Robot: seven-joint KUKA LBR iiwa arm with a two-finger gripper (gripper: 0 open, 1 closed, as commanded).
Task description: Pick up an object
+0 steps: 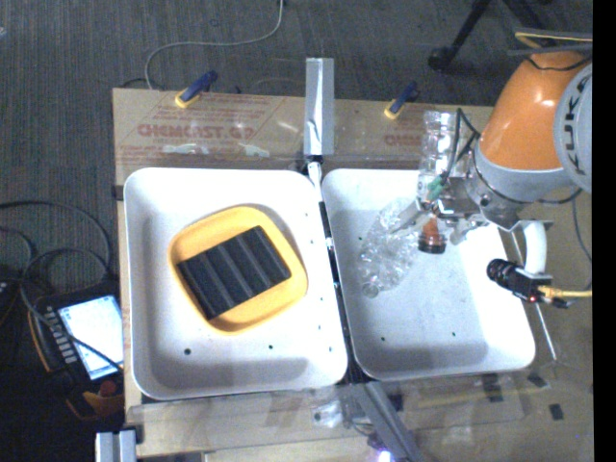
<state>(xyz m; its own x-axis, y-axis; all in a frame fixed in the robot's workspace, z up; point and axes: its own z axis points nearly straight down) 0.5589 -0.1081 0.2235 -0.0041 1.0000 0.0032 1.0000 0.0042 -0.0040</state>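
Observation:
A crumpled clear plastic piece lies in the right bin, left of its middle. My gripper hangs over the upper part of that bin, at the plastic's upper right end. A small reddish-brown thing sits right under the gripper. More clear plastic stands up beside the wrist near the bin's far edge. A yellow dish with a black ribbed insert rests in the middle of the left bin.
A metal post stands behind the divide between the bins. Two blue-and-yellow clamps hold the board at the back. A tablet and cables lie on the floor at the left.

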